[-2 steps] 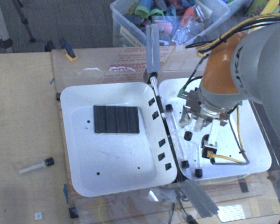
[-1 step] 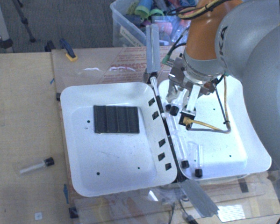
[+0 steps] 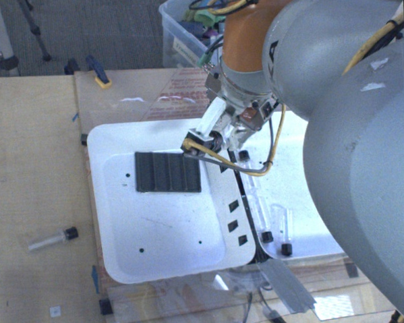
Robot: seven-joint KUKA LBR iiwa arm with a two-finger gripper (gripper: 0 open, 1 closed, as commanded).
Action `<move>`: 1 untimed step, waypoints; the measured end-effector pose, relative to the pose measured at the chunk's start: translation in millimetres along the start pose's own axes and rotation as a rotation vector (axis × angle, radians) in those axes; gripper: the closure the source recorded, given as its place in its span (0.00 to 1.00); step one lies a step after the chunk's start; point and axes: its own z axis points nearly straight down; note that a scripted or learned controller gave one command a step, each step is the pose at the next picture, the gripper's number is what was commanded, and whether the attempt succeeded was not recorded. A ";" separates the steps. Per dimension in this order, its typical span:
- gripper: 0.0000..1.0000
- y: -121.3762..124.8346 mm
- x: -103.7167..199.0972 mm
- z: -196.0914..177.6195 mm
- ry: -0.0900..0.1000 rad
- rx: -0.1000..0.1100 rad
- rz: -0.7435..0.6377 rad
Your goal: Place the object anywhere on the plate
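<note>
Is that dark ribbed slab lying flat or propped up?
Flat: the dark ribbed slab rests with its whole face on the floor of the left bin.

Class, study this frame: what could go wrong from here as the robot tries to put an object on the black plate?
1. The clear tubes lie close to the right bin's left wall; a grasp there may strike the wall or slip.
2. The hand hangs by the black ribbed plate's right edge; a release there could land off it.

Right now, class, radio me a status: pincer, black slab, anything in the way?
Pincer above the divide between bins. Black ribbed slab flat in left bin, beside pincer. Clear tube lies in right bin.
</note>
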 end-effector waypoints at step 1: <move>1.00 -81.9 11.8 55.1 0.001 0.000 0.390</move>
